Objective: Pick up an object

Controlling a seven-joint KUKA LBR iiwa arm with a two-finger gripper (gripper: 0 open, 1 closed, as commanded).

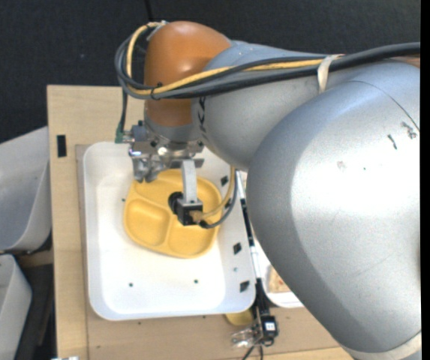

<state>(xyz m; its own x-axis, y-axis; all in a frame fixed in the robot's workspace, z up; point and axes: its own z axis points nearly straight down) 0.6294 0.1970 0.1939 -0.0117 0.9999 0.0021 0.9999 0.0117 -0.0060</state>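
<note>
The gripper (148, 172) is seen lowered at the upper-left rim of a yellow divided plate (154, 223), w/ the orange band (173, 66) directly above it. Whether it's open or closed can't be told from this angle, and contact w/ the rim can't be confirmed either. The plate is found in the upper half of the left white bin (162, 295), approx. centred btw. the side walls w/ compartments facing up, while the right bin (278, 295) is mostly covered by the grey arm (335, 201), only a sliver being exposed just beside the left bin.
</note>
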